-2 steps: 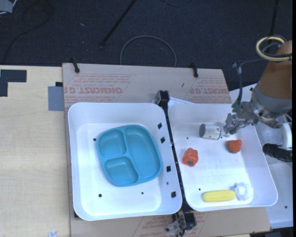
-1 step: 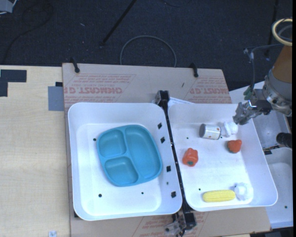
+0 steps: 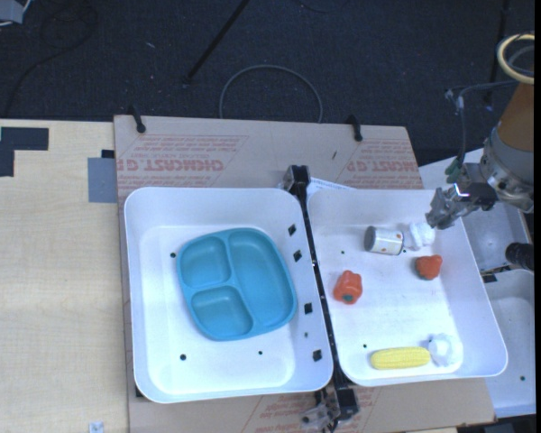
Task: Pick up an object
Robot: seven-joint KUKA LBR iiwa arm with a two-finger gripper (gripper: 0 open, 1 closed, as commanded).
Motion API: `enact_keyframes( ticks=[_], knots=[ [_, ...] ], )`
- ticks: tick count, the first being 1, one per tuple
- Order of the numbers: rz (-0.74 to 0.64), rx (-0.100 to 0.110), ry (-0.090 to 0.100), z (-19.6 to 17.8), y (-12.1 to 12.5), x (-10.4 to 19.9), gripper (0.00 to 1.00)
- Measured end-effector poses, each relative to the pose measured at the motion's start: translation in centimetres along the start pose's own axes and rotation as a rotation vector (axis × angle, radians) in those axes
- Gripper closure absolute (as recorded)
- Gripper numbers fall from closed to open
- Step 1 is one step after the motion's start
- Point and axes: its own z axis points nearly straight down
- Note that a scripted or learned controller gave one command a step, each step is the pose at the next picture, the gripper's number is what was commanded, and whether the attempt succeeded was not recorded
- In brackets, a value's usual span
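Note:
The right bin (image 3: 379, 206) holds an orange cup-like piece (image 3: 347, 286), a grey and white cylinder (image 3: 384, 240) lying on its side, a small white piece (image 3: 421, 234), a red-orange strawberry-like toy (image 3: 427, 266), a yellow corn cob (image 3: 399, 358) and a small white object (image 3: 441, 347). My gripper (image 3: 444, 211) hangs at the bin's upper right edge, just right of the white piece. Nothing shows between its fingers.
The left bin (image 3: 153, 242) holds a blue divided plate (image 3: 235, 282). A black divider clamp (image 3: 311, 278) runs between the bins. Cardboard lies under both bins. The arm's orange band (image 3: 520, 115) rises at the right edge.

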Motion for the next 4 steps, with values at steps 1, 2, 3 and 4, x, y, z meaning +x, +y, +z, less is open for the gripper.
enact_keyframes(
  ticks=[1,2,3,4],
  knots=[
    [-0.002,0.002,0.003,-0.2,-0.5,5.8,1.0],
    [-0.002,0.001,0.002,-0.7,0.0,10.9,1.0],
    [-0.002,0.003,0.002,-0.3,-0.4,15.3,1.0],
    [-0.001,0.004,0.001,1.3,0.2,20.0,1.0]
  ],
)
